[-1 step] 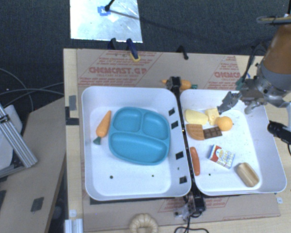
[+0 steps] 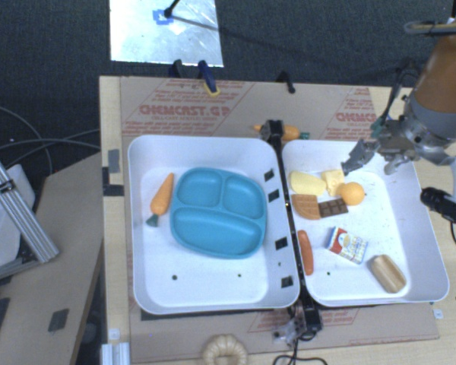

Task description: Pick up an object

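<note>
Bread roll (image 2: 387,273) near bin rim (image 2: 439,268)

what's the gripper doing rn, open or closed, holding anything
gripper: open, nothing between its fingers; it hangs over the right bin, just above the orange.

Two white bins (image 2: 213,147) on brown printed cardboard (image 2: 235,101) with red lettering. Left of frame: blue divided plate (image 2: 216,211), orange carrot (image 2: 162,195). Right of frame: pale yellow cheese (image 2: 308,182), orange ball (image 2: 353,194), brown chocolate (image 2: 334,207), red sausage (image 2: 305,251), tan bread roll (image 2: 387,273), white-and-red carton (image 2: 346,245).
</note>
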You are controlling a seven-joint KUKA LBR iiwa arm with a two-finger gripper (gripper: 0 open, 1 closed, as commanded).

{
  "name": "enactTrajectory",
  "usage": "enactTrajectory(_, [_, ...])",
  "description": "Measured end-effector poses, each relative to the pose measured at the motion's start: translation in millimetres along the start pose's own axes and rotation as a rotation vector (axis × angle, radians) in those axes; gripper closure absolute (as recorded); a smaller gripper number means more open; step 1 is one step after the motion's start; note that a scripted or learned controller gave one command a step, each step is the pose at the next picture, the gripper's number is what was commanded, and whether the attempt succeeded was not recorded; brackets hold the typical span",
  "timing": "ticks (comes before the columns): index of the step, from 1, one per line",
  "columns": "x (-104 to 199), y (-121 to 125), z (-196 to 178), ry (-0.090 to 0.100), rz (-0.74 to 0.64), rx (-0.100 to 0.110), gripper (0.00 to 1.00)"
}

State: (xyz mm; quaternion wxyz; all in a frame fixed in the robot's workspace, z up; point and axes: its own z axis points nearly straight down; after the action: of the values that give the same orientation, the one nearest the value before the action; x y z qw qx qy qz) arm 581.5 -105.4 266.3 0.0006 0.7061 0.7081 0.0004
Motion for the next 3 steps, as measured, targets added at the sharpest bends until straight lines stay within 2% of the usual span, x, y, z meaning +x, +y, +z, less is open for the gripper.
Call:
enactTrajectory(1, [1,5,44,0.001,0.001,0.004,0.00])
enactTrajectory(3, [11,2,167,0.002,0.002,0.006,0.00])
